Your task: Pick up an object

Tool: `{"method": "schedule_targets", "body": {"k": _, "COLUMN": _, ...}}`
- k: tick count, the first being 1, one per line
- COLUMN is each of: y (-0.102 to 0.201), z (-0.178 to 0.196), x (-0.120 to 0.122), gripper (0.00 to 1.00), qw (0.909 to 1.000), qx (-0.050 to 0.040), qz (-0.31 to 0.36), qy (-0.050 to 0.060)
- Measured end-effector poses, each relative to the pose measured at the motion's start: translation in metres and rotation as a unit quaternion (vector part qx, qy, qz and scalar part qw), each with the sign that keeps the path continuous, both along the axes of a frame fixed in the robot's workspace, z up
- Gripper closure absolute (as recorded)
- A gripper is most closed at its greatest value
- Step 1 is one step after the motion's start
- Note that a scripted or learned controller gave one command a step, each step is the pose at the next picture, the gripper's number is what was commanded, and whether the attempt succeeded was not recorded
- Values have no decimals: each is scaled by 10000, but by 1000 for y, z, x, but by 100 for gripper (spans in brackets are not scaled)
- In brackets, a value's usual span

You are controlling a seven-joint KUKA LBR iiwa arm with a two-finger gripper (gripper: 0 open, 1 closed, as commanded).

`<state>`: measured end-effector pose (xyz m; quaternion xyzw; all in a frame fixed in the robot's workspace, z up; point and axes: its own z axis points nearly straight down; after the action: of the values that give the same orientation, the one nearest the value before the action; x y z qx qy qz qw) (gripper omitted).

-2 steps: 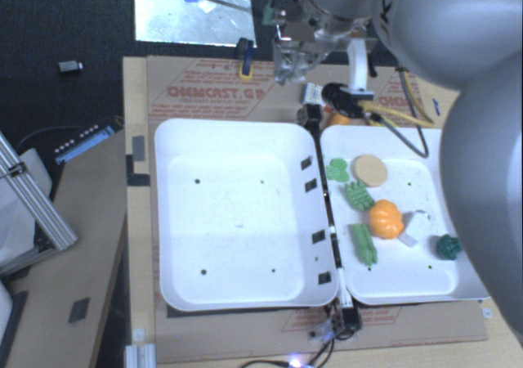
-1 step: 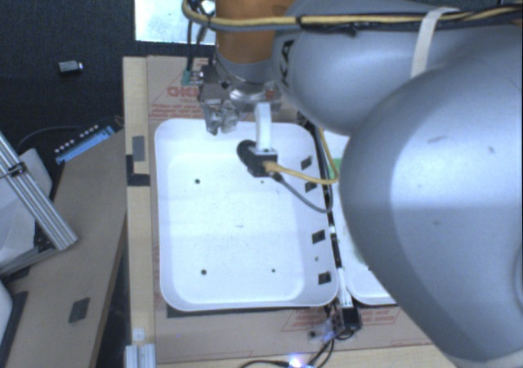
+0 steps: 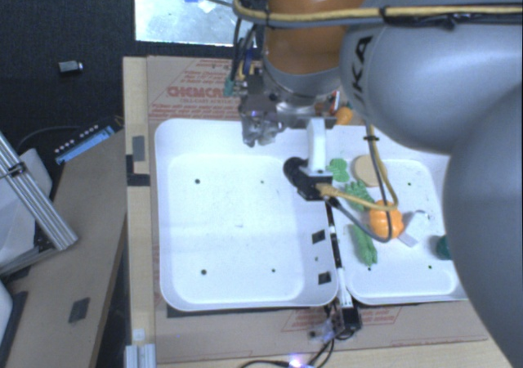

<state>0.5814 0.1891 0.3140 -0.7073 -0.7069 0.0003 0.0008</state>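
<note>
Over far rim of left bin [image 3: 237, 227], claw [image 3: 260, 131] hanging low under big grey arm [image 3: 441, 72]. Cannot tell if claw is open or closed. Things to pick all sitting in right bin [image 3: 409, 276]: orange toy [image 3: 386, 223] lying near middle, long green piece [image 3: 364, 245] lying just beside it, tan round disc [image 3: 366, 170] sitting near far side, small teal thing [image 3: 442, 248] peeking out by arm. Claw hanging apart from all of them.

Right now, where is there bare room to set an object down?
The left bin is bare, from its near rim to the gripper at its far rim. The right bin is crowded: orange object, green pieces, tan disc.
</note>
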Motion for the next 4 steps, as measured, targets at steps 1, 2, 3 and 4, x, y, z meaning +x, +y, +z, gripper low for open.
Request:
{"method": "schedule_targets", "body": {"k": 1, "y": 48, "z": 34, "x": 30, "gripper": 100, "qw": 10000, "qx": 16, "qz": 41, "qy": -43}}
{"method": "schedule_targets", "body": {"k": 2, "y": 45, "z": 91, "x": 90, "gripper": 100, "qw": 10000, "qx": 11, "qz": 29, "qy": -60}}
{"method": "schedule_targets", "body": {"k": 3, "y": 45, "z": 19, "x": 15, "gripper": 100, "qw": 10000, "qx": -11, "qz": 29, "qy": 35}}
{"method": "schedule_targets", "body": {"k": 4, "y": -1, "z": 45, "x": 75, "gripper": 100, "qw": 10000, "qx": 3, "qz": 0, "qy": -39}}
